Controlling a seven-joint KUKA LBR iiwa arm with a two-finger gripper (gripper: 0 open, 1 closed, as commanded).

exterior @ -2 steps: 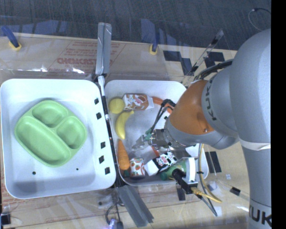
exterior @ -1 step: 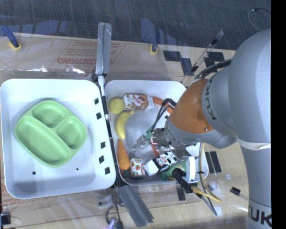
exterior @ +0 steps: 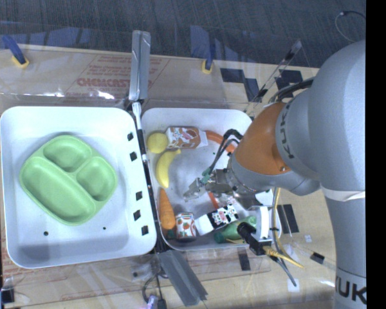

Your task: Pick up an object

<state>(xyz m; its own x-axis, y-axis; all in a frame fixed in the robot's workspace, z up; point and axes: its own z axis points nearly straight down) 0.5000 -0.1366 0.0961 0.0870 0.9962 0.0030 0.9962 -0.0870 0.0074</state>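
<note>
My fingers [exterior: 202, 184] hang low in the right bin [exterior: 199, 116]; whether they are spread or closed I cannot tell, and I see nothing held between them. Just left of them lies the banana [exterior: 162, 167], with the lemon [exterior: 156, 142] beyond it. Below and to the left is the carrot [exterior: 166, 212]. Far left, the green divided plate [exterior: 67, 177] sits in the other bin. I judge I am at the reach step; next I must settle over one object and close.
</note>
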